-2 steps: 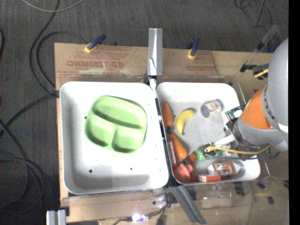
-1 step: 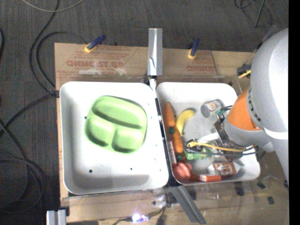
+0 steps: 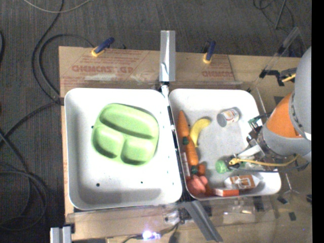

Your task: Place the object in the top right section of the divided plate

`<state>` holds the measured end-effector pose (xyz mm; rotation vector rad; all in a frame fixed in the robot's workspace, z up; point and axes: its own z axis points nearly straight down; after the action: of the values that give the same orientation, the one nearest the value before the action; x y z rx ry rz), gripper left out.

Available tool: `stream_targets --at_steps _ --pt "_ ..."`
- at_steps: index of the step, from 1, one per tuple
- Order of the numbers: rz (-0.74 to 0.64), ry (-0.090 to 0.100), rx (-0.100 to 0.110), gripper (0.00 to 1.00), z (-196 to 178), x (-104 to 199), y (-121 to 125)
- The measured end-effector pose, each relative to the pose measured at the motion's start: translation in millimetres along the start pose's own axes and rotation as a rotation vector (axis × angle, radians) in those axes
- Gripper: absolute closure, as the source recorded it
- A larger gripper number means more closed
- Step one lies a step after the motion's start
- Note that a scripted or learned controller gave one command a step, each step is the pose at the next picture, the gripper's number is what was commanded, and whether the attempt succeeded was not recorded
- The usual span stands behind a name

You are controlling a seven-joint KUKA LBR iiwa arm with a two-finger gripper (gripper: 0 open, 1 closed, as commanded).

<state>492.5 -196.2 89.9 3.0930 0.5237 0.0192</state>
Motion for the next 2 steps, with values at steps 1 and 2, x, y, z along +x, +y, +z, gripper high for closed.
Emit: stream_targets --at_steps 1,2 --pt "-0.004 -0.001 -0.007 1.0 0 32 -66" --pt "0.042 -0.022 0.008 1.0 -83 -4 9"
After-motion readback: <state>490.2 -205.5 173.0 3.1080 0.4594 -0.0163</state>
